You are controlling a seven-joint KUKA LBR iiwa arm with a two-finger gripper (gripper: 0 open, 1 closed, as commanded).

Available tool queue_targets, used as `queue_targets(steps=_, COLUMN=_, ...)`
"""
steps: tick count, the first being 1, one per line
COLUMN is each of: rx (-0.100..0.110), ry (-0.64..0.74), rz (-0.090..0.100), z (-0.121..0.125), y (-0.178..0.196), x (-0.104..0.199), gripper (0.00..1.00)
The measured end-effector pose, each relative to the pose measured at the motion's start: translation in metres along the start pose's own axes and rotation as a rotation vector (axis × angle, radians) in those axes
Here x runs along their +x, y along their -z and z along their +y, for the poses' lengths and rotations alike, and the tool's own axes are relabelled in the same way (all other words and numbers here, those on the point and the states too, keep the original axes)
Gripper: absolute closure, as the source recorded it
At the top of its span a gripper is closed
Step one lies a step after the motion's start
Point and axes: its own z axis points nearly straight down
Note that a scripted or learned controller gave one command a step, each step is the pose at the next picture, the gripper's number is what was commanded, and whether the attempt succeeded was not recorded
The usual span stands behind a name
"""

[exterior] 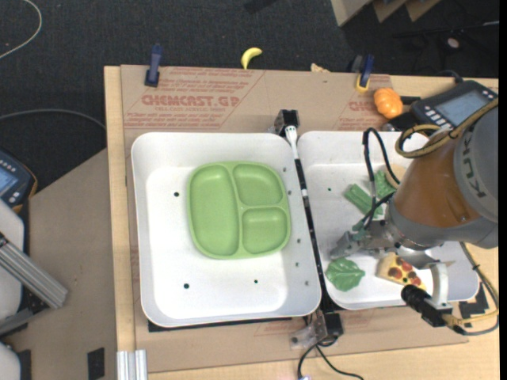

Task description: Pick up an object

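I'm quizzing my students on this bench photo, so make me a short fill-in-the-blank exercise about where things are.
1. The green divided plate lies in the ____ bin of the camera view.
2. The plate has ____ compartments.
3. The green leaf toy lies in the ____ bin, near its front edge.
4. The arm wears a band coloured ____.

Missing words: left; three; right; orange
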Motion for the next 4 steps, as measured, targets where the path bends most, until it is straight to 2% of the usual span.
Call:
queue_targets(steps=1, rx=-0.009, ry=-0.003, rz=-0.007, z=0.024, y=0.001, x=-0.055, gripper=0.0)
queue_targets(steps=2, rx=-0.008, ry=0.001, rz=-0.005, z=0.034, y=0.001, x=-0.058, gripper=0.0)
queue_targets(steps=3, rx=-0.009, ry=0.001, rz=-0.006, z=0.062, y=0.001, x=-0.075, gripper=0.0)
queue_targets(steps=4, rx=-0.02, ry=0.003, rz=-0.005, z=0.007, y=0.166, x=-0.044, gripper=0.0)
